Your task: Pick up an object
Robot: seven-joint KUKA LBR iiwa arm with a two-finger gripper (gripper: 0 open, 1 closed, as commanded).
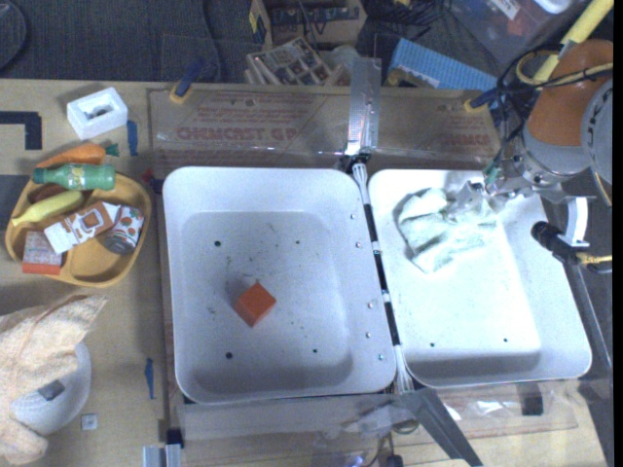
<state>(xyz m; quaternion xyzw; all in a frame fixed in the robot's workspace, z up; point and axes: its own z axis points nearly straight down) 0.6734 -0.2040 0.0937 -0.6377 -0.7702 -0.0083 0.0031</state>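
Observation:
An orange cube (255, 304) lies a little left of the middle of the left bin (195, 202). A crumpled pale, whitish-green cloth (435, 232) lies in the far half of the right bin (506, 348). My gripper (475, 196) reaches in from the right and hangs low over the far right part of that bin, at the cloth's upper right edge. The wrist hides where they meet, so contact is unclear. The arm's orange band (569, 100) sits above the gripper.
A wooden bowl (97, 269) with toy food stands left of the bins, with a small white box (97, 112) behind it. A beige cloth (44, 339) lies at the lower left. A black fitting (553, 240) juts over the right bin's right rim.

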